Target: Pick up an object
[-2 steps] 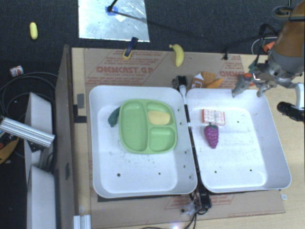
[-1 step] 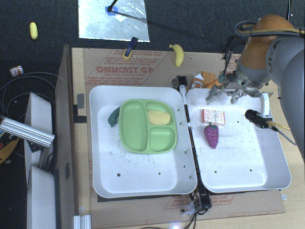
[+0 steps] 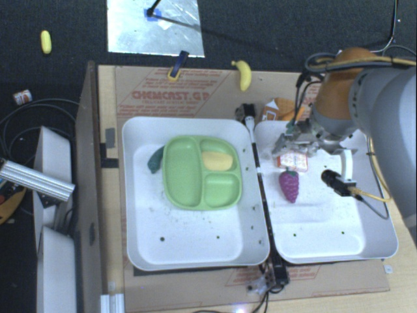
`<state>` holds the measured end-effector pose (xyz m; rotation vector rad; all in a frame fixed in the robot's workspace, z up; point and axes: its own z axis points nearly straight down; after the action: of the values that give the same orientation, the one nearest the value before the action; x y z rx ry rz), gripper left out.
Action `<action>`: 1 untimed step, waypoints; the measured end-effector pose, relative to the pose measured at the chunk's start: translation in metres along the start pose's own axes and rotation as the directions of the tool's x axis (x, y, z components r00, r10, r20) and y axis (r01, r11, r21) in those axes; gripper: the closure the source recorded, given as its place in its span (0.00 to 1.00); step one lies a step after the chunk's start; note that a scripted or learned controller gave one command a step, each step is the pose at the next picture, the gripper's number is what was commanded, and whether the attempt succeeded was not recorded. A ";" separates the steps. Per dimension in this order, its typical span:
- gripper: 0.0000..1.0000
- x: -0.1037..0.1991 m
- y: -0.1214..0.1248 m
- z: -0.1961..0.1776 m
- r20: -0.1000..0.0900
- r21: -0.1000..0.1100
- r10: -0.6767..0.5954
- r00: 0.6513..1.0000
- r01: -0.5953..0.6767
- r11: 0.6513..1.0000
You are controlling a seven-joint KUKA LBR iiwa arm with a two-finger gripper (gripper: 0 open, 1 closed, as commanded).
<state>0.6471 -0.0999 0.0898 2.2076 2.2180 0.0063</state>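
The pick looks unfinished: the gripper (image 3: 296, 142) hangs low at the right bin's (image 3: 339, 240) far edge over a red-and-white packet (image 3: 291, 160), its state impossible to tell, while the purple grape bunch (image 3: 289, 185) lies just beside it, unlifted.

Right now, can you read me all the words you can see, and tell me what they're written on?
"CHEMCAST GP", in red on the brown board behind the bins.
Smaller red print under it: too blurred to read.
Red print on the board's front edge: too blurred.
Red-and-white packet in the right bin: print too small to read.
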 end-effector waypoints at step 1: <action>0.00 0.014 0.008 -0.002 0.002 -0.004 -0.001 1.000 0.001 1.000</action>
<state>0.6552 -0.0861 0.0914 2.2029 2.2161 0.0089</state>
